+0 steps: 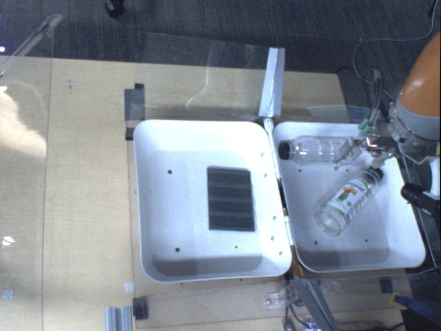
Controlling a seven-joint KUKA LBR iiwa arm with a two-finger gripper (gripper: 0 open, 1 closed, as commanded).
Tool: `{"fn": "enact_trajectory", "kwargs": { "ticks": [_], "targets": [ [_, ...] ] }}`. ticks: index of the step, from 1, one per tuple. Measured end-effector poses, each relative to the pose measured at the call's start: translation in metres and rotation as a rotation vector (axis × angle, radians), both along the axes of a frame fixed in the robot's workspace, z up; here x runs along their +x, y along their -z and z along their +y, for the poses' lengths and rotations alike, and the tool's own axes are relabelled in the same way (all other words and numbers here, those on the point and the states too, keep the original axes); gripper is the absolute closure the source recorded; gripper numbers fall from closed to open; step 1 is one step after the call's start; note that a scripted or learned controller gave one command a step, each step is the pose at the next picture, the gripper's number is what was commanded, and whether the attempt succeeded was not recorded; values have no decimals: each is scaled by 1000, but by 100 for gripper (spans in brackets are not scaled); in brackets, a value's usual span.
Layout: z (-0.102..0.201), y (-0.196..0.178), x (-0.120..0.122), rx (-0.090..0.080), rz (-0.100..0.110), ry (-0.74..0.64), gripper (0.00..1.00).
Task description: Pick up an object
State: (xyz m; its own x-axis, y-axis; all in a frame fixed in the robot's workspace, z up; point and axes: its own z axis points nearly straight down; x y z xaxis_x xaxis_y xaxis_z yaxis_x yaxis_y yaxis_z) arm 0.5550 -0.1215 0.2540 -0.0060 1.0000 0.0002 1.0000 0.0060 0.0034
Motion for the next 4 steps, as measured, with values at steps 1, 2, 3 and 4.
{"fn": "enact_trajectory", "kwargs": {
  "ticks": [1, 2, 3, 4],
  "targets": [
    [30, 140, 0, 1, 5, -2, 0],
    [-17, 146, 52, -1, -2, -91, 0],
    [-89, 174, 98, 23, 69, -128, 0],
    [-76, 166, 49, -3, -5, -281, 0]
  ]
}}
